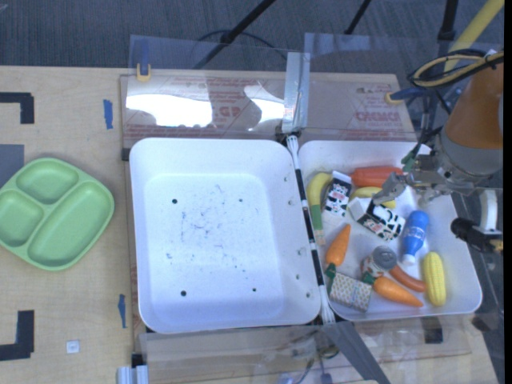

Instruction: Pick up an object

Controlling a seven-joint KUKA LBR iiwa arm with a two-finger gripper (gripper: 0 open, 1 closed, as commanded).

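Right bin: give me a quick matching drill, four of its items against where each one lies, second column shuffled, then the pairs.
Items:
1. blue bottle
2. corn cob
3. patterned block
4. banana

Places:
A. front left corner of the right bin, near the divider
B. far left part, beside the divider
C. middle right, upright-looking with its white cap toward the front
D. front right, lying lengthwise near the right wall

Pairs: 1-C, 2-D, 3-A, 4-B
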